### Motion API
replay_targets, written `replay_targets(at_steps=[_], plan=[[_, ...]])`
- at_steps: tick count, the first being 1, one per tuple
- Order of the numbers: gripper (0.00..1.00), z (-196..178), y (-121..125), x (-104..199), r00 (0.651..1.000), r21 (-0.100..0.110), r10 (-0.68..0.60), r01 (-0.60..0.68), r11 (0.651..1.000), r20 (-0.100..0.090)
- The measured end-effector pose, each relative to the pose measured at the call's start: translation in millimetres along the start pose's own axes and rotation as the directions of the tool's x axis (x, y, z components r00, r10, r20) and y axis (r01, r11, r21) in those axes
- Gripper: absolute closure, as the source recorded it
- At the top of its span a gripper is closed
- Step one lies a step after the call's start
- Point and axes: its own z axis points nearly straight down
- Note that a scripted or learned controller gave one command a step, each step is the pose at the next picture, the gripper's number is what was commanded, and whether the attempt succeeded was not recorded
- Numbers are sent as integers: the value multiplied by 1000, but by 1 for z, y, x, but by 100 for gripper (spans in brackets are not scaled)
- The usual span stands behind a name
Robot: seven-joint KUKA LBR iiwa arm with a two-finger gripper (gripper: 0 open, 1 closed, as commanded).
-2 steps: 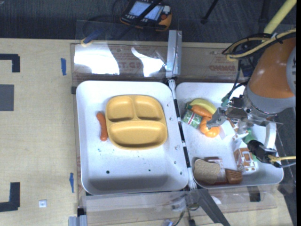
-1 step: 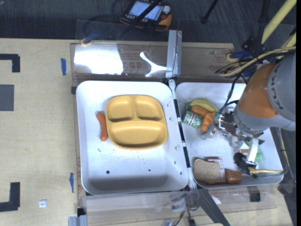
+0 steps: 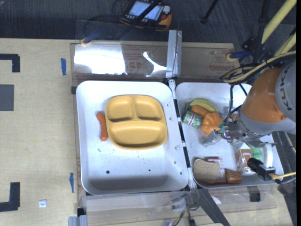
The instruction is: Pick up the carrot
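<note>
Beside one yellow tray [image 3: 136,121], one carrot [image 3: 102,126]; jaws [image 3: 221,132] state unclear.

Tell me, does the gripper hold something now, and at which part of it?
It cannot be told. The gripper is low in the right bin, beside an orange piece, but nothing clearly sits between its fingers. The carrot lies in the left bin.

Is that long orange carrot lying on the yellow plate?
No, the carrot lies on the floor of the left bin, just beside the left edge of the yellow plate.
</note>
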Motion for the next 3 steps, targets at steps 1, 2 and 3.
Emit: replay_targets(at_steps=[1,2,3], plan=[[0,1,72,26,986,0,165,-165,986,2],[100,-8,73,27,987,1,163,-163,987,3],[100,-99,121,72,998,2,66,-66,998,14]])
